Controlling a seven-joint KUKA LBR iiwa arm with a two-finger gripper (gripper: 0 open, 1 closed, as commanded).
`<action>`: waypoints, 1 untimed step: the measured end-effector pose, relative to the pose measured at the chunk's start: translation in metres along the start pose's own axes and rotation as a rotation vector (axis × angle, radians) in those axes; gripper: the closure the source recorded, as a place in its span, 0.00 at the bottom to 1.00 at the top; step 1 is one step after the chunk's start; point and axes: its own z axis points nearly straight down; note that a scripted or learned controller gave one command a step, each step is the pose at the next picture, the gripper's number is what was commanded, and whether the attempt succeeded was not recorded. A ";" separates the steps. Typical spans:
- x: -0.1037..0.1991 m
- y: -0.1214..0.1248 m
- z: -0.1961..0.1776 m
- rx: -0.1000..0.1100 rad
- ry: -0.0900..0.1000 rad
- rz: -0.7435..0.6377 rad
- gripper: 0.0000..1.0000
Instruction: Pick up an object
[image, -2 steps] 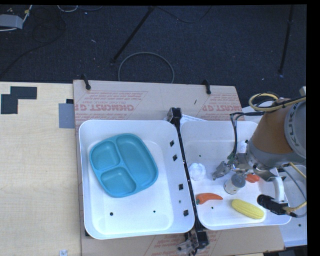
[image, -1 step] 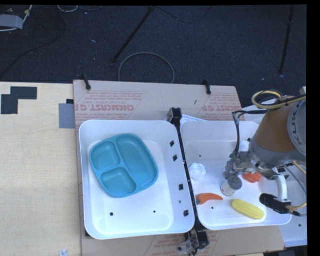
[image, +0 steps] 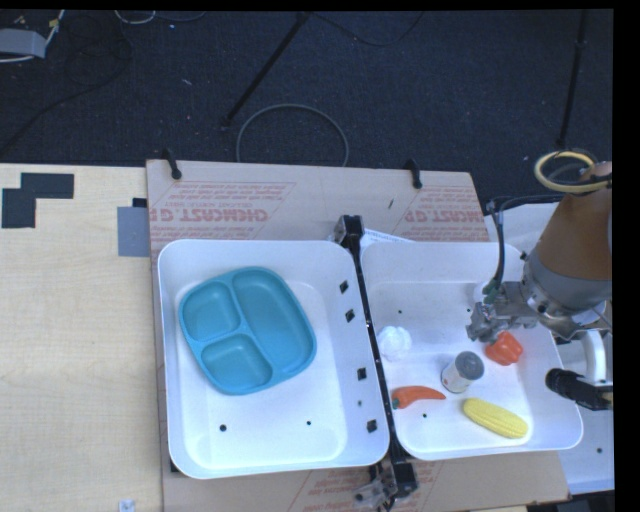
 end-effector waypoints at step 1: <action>-0.006 -0.003 -0.062 0.000 0.000 -0.005 1.00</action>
